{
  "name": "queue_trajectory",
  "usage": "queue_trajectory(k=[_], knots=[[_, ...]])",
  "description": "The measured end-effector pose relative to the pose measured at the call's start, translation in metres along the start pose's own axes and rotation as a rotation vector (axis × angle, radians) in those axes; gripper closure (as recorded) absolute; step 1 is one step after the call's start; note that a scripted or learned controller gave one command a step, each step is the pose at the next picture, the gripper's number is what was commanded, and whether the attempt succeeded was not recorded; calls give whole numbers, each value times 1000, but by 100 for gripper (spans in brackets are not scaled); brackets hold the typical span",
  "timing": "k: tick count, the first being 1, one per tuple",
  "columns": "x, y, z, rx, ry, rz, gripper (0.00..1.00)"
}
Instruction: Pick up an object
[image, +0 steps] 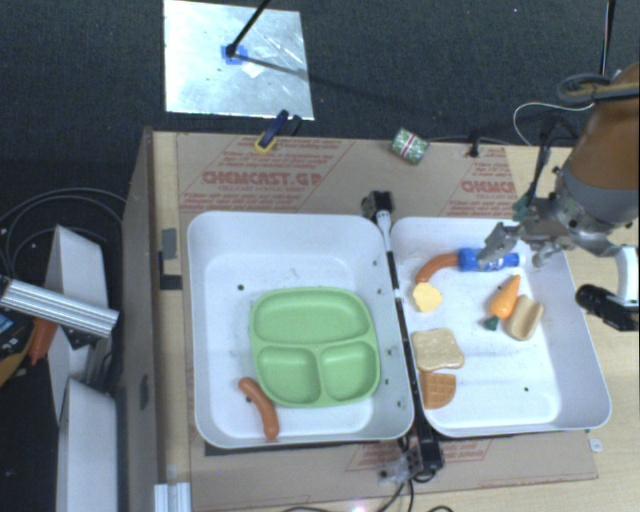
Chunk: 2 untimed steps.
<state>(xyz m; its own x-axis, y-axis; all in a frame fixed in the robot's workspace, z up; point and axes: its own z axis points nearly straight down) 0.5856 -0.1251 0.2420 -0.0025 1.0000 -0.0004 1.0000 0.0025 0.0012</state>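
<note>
My gripper (520, 247) hangs over the back right part of the right bin (560, 400), open, with nothing between its fingers. Its left finger (497, 241) is just above a blue block (488, 261). An orange carrot (505, 297) and a tan bread roll (524, 317) lie just in front of the gripper. To the left of the blue block lie a curved orange sausage (434, 267) and a yellow cheese piece (427, 297). A toast slice (437, 349) and a waffle (438, 388) rest near the bin's left wall.
The left bin (215, 300) holds a green divided plate (315, 344) and an orange sausage (260, 406) at its front. A small green can (409, 145) and a clamp (275, 131) lie on the cardboard behind the bins. Cables run at the far left and right.
</note>
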Motion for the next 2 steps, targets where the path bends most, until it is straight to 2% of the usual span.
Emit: queue_trajectory(k=[1,2], knots=[[-32,7,68,1,0,1,0],[-31,4,140,-16,-8,1,0]])
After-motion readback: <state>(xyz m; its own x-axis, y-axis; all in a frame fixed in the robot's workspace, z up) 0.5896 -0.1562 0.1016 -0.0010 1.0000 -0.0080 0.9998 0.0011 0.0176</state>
